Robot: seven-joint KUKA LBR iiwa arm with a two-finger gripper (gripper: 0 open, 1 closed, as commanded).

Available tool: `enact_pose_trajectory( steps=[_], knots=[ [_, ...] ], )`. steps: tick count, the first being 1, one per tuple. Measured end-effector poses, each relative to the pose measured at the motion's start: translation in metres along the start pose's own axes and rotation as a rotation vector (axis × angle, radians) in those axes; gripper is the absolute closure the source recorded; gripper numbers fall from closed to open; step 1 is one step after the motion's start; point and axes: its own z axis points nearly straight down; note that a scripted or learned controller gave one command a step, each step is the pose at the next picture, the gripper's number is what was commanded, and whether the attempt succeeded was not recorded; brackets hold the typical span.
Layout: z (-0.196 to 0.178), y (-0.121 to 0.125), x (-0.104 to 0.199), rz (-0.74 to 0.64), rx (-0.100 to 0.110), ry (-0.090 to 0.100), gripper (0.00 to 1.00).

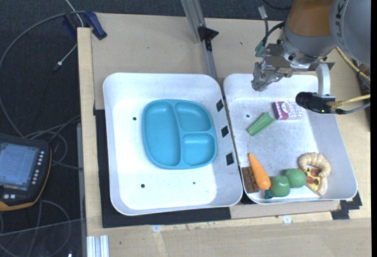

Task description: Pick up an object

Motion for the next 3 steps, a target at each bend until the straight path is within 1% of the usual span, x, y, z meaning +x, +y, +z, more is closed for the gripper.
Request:
enact_pose_trajectory(
  steps=[1, 3],
  knots=[
    [0.008, -0.032, 0.041, 0.001, 0.001, -0.001, 1.00],
    [0.008, -0.078, 0.120, -0.001, 0.001, 0.000, 1.00]
  ],
)
